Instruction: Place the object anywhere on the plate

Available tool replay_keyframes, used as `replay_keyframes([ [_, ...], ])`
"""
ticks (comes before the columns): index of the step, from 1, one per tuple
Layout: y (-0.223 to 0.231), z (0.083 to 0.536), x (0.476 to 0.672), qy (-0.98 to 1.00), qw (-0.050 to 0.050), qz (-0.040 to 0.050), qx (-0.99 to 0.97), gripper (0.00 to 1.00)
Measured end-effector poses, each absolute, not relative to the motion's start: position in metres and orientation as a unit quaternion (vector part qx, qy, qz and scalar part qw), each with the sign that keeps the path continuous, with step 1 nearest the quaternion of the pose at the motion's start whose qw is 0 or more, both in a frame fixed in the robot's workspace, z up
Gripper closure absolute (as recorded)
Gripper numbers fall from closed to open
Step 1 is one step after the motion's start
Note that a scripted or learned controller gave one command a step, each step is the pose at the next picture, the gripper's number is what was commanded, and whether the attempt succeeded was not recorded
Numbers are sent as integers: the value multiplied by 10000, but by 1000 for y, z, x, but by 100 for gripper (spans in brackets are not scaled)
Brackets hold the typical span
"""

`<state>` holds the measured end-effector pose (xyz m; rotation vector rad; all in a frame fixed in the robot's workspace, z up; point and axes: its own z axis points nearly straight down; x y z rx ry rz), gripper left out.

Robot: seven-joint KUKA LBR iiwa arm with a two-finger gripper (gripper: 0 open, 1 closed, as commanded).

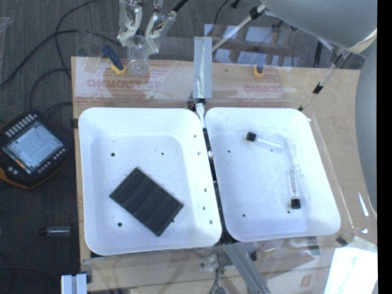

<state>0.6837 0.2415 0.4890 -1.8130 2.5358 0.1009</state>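
Camera view has the arm [318, 8] up top right, high over the bench, gripper state can't tell. Left bin [92, 164] holds the dark ribbed plate [147, 201], lying diagonally. Right bin [318, 164] holds two clear vials: one [264, 140] near its back, the other [293, 188] lengthwise by its right wall, both below-left of the arm.

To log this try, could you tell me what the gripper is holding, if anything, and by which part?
The gripper appears to hold a clear tube by its upper end, between its two fingers.
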Motion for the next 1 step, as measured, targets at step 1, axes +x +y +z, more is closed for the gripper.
replay_keyframes([
  [1, 242, 497, 685, 8137, 138, 357, -5801, 100],
])
